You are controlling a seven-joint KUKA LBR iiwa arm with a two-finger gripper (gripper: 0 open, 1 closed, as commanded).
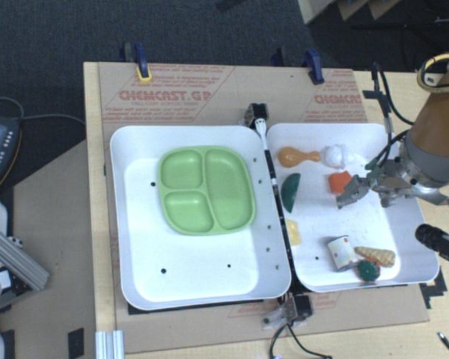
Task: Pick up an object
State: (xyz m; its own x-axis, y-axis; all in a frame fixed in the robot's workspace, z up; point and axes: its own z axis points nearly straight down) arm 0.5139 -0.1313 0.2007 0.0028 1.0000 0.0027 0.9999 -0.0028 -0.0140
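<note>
My gripper (350,194) hangs over the right bin (314,271), its dark fingers just below and right of a small orange-red block (338,181). Nothing shows between the fingers. Toward the bin's back lie an orange spoon-shaped toy (295,155) and a white crumpled ball (334,155). A dark green wedge (289,191) rests near the bin's left wall, with a small yellow piece (292,232) below it. At the front sit a white cup with red marks (340,251), a tan bread-like toy (376,256) and a small teal ball (368,271).
The left bin (135,223) holds a light green divided plate (207,189). A black divider rail (273,193) separates the bins. The arm (434,140) comes in from the right over the right bin's edge. Clamps sit at the board's back edge.
</note>
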